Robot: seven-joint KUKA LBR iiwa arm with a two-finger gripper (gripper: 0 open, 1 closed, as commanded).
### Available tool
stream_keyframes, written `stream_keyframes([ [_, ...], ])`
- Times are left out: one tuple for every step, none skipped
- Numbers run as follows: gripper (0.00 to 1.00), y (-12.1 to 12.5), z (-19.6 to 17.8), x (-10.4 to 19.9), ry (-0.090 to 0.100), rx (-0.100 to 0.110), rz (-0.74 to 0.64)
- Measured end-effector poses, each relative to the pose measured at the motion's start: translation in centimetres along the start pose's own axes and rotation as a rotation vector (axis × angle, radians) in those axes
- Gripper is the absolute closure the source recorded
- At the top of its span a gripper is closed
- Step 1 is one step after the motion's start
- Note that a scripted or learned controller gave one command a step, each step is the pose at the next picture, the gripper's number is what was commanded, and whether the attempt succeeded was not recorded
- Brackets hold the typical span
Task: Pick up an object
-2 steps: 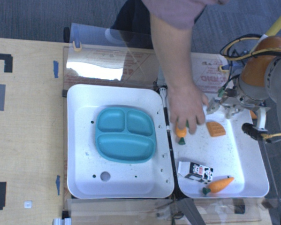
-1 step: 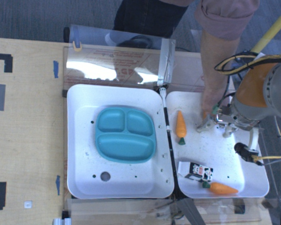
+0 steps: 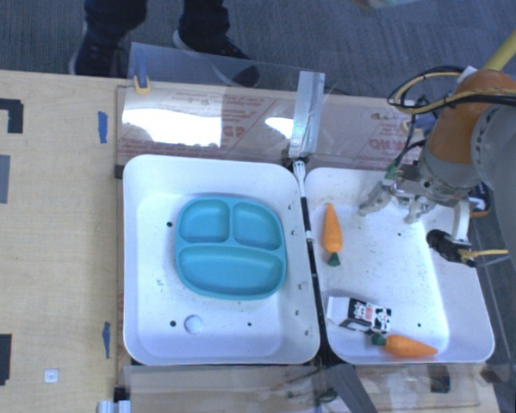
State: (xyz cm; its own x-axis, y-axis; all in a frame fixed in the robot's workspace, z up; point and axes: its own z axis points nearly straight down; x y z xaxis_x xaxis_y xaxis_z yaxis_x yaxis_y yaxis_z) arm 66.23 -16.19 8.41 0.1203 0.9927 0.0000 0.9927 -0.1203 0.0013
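Near the left wall of the right-hand shallow white bin (image 3: pixel 460 294), an orange plastic toy carrot with a small green stalk (image 3: pixel 332 231) is seen lying roughly lengthwise, its green end pointing toward the near side. A second orange toy carrot (image 3: pixel 408 346) is laid along the near edge of the same bin, its green tip touching or just beside a small black-and-white printed box (image 3: pixel 361 314) that rests flat against the bin's left wall. Above the far part of this bin the jaws (image 3: pixel 394 202) of the grey arm with the orange band (image 3: pixel 464 134) are held spread apart, with nothing seen between the two metal fingers (image 3: pixel 372 200); they are placed well to the right of the first carrot and are not touching it. Black and yellow cables (image 3: pixel 424 89) are looped beside the arm. The left-hand shallow white bin (image 3: pixel 143 264) is occupied by a light blue plastic tray with three compartments (image 3: pixel 231 247), set near its middle. Both bins are carried side by side on a pale wooden worktop (image 3: pixel 44 259), and a clear plastic panel (image 3: pixel 211 112) is stood behind them.
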Motion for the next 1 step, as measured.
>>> stream_keyframes([
  [0.00,0.94,-4.60,-2.31,-0.001,-0.004,0.036],
])
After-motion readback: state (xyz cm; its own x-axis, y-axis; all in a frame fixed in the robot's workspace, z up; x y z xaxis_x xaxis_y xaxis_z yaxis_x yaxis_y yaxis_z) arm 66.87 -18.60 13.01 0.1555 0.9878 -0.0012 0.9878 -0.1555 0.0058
